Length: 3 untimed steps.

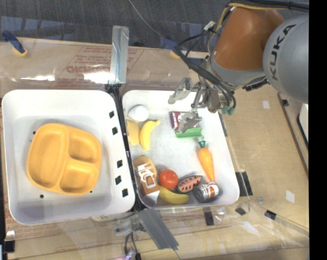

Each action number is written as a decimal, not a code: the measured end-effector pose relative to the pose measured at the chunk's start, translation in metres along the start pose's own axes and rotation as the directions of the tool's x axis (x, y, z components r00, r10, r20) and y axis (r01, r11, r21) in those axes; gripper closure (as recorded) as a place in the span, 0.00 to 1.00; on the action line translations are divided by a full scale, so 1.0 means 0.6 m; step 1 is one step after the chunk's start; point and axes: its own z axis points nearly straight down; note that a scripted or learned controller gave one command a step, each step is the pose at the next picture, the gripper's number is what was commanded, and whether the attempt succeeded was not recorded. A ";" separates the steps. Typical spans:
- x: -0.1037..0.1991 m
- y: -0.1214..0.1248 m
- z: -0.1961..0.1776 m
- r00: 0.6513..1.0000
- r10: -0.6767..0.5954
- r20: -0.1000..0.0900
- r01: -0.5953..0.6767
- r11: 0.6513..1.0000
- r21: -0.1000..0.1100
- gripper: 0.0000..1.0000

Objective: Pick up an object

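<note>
My gripper (191,115) hangs low over the back of the right bin (228,161), right above a small green block (188,131) and a dark maroon packet (177,119). It sits so close to them that I cannot tell whether it touches either one. In the same bin lie a white egg (138,112), a yellow banana (147,133), an orange carrot (206,162), a red tomato (168,178), an orange carton (146,177), a second banana (173,197), a small can (208,191) and a dark red oval item (189,183).
The left bin (12,123) holds a yellow divided plate (63,158). A grey taped divider (119,53) runs back from the seam between the bins. The arm's orange band (244,34) and cables loom over the right bin's back right corner.
</note>
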 end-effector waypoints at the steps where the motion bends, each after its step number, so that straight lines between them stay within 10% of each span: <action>1: 0.087 -0.065 0.257 0.998 -0.061 0.002 0.061 0.998 -0.001 0.00; 2: 0.097 -0.069 0.184 0.922 -0.387 0.005 0.387 0.922 0.001 0.00; 3: 0.107 -0.137 0.258 0.827 -0.563 0.000 0.563 0.827 -0.003 0.00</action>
